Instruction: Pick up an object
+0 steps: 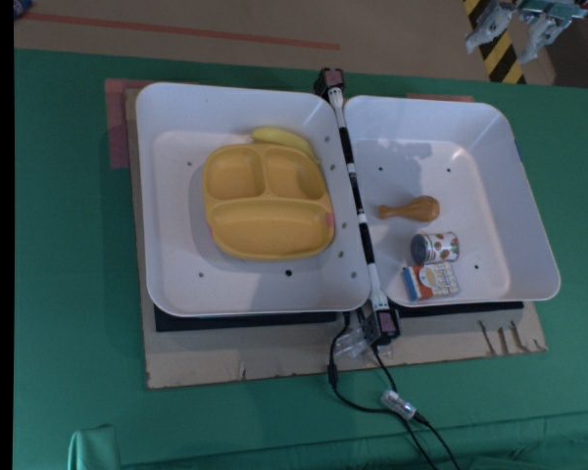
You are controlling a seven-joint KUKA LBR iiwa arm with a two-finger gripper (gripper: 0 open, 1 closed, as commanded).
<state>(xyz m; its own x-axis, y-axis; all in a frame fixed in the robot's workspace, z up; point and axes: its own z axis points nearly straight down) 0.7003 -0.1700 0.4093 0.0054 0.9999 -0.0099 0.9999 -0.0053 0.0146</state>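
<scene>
Red-labelled can (434,248) lying on its side, drumstick (410,209) just behind, box (430,282) just in front, gripper (510,29) well beyond, spread and empty. Liable to roll from a pinch, or jam against box.

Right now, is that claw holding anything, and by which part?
Nothing is held. The claw hangs beyond the bench's far right corner, away from the drumstick, can and small box.

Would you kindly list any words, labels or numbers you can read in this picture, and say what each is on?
No text is legible.
Can: red and white label, print too blurred to read.
Small box: orange and white printing, too small to read.
Floor stripes: yellow-black hazard marking, no words.
</scene>
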